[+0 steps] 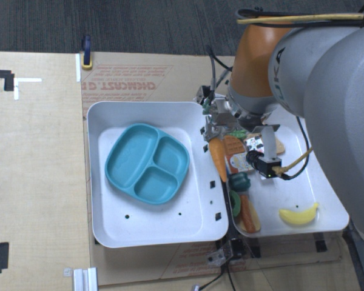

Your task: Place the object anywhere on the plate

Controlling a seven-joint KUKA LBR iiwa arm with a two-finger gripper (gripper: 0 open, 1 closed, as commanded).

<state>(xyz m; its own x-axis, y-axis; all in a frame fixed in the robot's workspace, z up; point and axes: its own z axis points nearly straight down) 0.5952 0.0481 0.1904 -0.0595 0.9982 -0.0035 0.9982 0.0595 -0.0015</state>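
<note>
A: Several toy foods lay crowded at the left side of the right bin (327,220): a carrot (218,158) lying lengthwise along the wall, a packet (238,161) beside it, something green (239,182) below that, and a banana (299,214) well apart near the front.

B: Which one was the object?

A: I judged the carrot, since the gripper (219,123) hung right over its upper end. Nothing showed which it would take, though.

B: Was the gripper clamped on it?

A: I could not tell; the wrist and cables hid that part. I would not say anything was held.

B: And the plate?

A: The blue plate (147,163), three compartments, sat in the left bin (151,232), with nothing on it.

B: So which step?

A: The pick, by my reading: the arm was down among the foods and the carry had not begun.

B: What did the next move call for?

A: A firm grip on one item in a tight cluster, a lift clear of both bin walls, then a pass leftward to the plate. Any compartment would do.
</note>
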